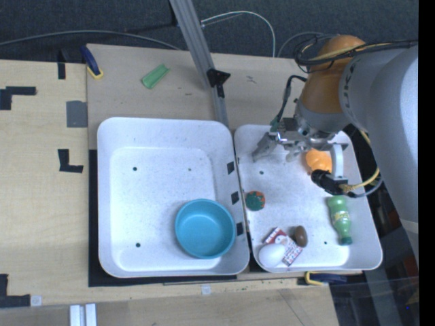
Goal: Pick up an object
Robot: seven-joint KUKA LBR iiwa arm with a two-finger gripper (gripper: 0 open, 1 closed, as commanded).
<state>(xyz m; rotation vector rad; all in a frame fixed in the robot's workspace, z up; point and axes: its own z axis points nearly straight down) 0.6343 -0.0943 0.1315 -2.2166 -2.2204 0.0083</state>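
My gripper (278, 149) hangs over the far part of the right bin (360, 250), fingers spread open with nothing between them. Just right of it lies an orange object (317, 160), partly hidden by the wrist. A small green and red ball (255, 200) rests on the bin floor below the gripper. A green bottle (339, 216) lies near the right wall. At the near edge sit a white egg-shaped object (270, 255), a red and white box (288, 248) and a small brown item (300, 236). A blue bowl (204, 227) stands in the left bin (122, 182).
A slanted metal pole (196, 39) comes down to the bins' far edge. A green block (154, 76) and a blue and yellow clamp (92, 62) lie on the bench behind the left bin. Cables loop behind the arm.
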